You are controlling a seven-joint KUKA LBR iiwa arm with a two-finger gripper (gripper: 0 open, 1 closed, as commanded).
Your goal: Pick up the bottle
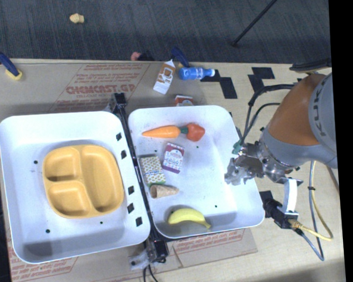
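Looking at this left to right: the left bin (pixel 12 177) has a yellow divided plate (pixel 83 179) in it, nothing to do with the job. The right bin (pixel 220 120) holds a carrot (pixel 162 132), a small carton (pixel 173 158), a cracker-looking square (pixel 150 168), a cone (pixel 163 191) and a banana (pixel 188 218). The bottle (pixel 193 73) isn't in either bin. It's lying on its side on the surface (pixel 89 83) behind the right bin, just beside a little white carton (pixel 164 77).

The claw (pixel 241 169) hangs over the right bin's right edge, well apart from the bottle, so I'd guess the arm needs to lift clear of the bin wall, swing toward the back, and close across the bottle's narrow width rather than along its length, since it looks likely to roll.

Hard to read: the claw is a dark blur from up here, so I can't tell how it's set. The bottle's cap end is fuzzy too.
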